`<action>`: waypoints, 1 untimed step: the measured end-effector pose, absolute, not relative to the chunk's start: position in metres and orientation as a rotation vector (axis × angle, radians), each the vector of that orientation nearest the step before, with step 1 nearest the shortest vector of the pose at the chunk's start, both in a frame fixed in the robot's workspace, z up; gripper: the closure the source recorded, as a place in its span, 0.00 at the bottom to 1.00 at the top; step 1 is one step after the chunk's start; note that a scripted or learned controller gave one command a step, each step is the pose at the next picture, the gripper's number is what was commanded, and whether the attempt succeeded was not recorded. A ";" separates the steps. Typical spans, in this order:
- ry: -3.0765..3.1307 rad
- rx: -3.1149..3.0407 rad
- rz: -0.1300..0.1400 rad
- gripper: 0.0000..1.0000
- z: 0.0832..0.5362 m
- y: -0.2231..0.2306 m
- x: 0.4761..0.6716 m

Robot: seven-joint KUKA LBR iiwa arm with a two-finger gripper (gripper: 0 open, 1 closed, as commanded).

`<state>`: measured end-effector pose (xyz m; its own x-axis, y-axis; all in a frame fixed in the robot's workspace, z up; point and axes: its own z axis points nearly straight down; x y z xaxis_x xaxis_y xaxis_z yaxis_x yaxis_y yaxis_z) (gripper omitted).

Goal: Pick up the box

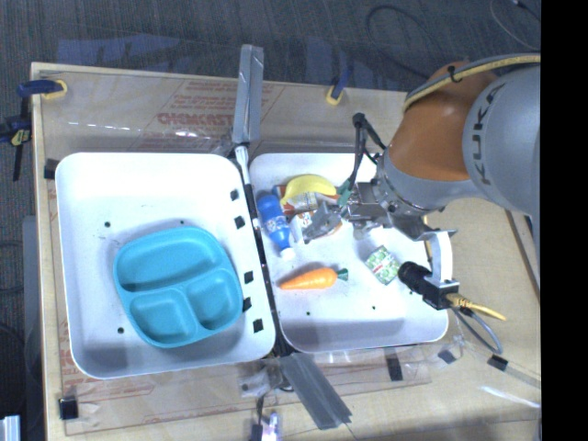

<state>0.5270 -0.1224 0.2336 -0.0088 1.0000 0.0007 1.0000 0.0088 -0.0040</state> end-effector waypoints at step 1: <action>-2.154 -2.283 0.006 0.00 0.167 -0.126 0.573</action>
<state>0.5735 -0.1256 0.1673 0.0580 0.9983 -0.0006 0.9983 -0.0580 -0.0051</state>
